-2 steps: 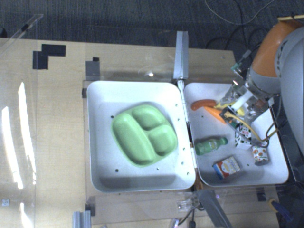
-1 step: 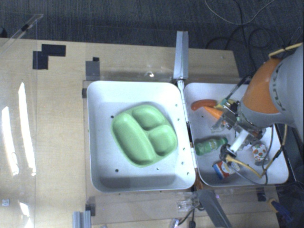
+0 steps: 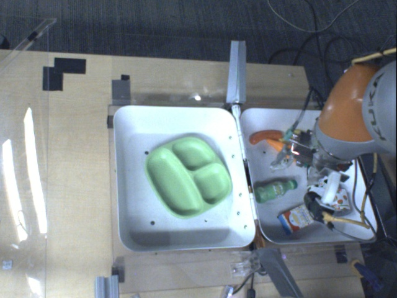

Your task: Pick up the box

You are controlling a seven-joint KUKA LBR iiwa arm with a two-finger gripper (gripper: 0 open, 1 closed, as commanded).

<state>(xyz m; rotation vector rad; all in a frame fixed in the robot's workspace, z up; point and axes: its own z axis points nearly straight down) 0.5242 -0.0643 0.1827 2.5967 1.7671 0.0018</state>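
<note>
The box (image 3: pixel 294 218) is a small carton printed in red, white and blue. It lies tilted near the front edge of the right bin (image 3: pixel 267 228). My gripper (image 3: pixel 283 157) hangs over the middle of that bin, above and behind the box and well apart from it. It sits just in front of an orange carrot-shaped piece (image 3: pixel 265 136). Nothing is seen held in it.
A green bottle (image 3: pixel 276 189) lies on its side between the gripper and the box. The left bin (image 3: pixel 124 228) holds a green divided plate (image 3: pixel 188 175). A metal post (image 3: pixel 236 73) stands behind the wall between the bins.
</note>
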